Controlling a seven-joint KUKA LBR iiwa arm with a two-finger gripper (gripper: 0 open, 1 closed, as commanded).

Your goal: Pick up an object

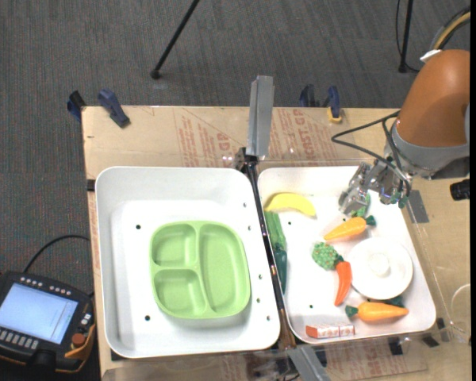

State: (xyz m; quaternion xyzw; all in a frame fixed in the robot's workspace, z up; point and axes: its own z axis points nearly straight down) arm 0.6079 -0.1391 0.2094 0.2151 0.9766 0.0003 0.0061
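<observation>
White bins sit side by side on the bench (166, 133), so here's the rundown starting from the edge closest to the camera. Right bin (321, 177) has all the toy food: a small red-and-white packet (330, 331) at the near rim, an orange carrot (378, 311) just beside it, a reddish carrot (343, 281) touching a white round dish (381, 267), then a bit of broccoli (325, 255), another carrot (348, 228), a long green veggie (277, 240) along the divider, and a banana (290, 203) farther back. Left bin (115, 213) just holds a green divided tray (199, 270), probably the drop-off spot.

Farthest back, the end effector (363, 194) hovers over the far right corner of the right bin, right above something green near that second carrot. Honestly can't tell if it's spread or closed, too blurry. Nothing visibly gripped, so I'd guess it's lining up a grab. Clutter there could make it miss.
</observation>
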